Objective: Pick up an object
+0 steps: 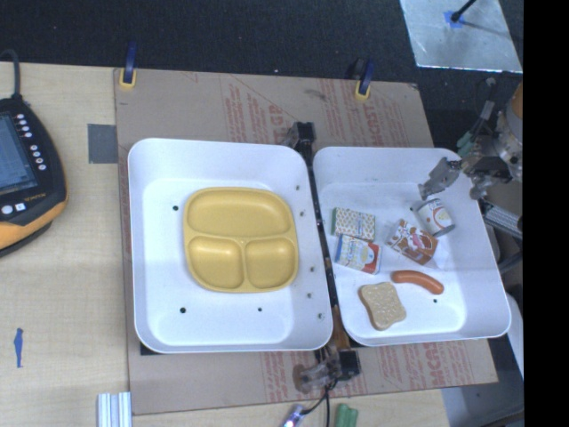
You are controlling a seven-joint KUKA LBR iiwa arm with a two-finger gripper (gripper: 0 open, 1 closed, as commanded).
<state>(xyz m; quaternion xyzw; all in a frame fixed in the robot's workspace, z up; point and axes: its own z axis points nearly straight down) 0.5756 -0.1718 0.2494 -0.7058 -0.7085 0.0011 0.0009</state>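
Observation:
In the right bin [462, 323] lie several small items: a checkered packet [354, 221], a second packet [357, 253], a red and white carton [412, 241], a small can [436, 217], a sausage [417, 280] and a slice of bread [382, 304]. My gripper [458, 185] hangs over the bin's far right corner, just beyond the can. Its fingers stand open, one grey finger [438, 179] pointing down towards the can, and nothing sits between them.
The left bin [151, 238] holds a yellow divided plate [240, 238]. A teach pendant [22, 176] lies at the left edge of the bench. Clamps [363, 78] pin the cardboard at the back. The arm's body [502, 149] stands at the right.

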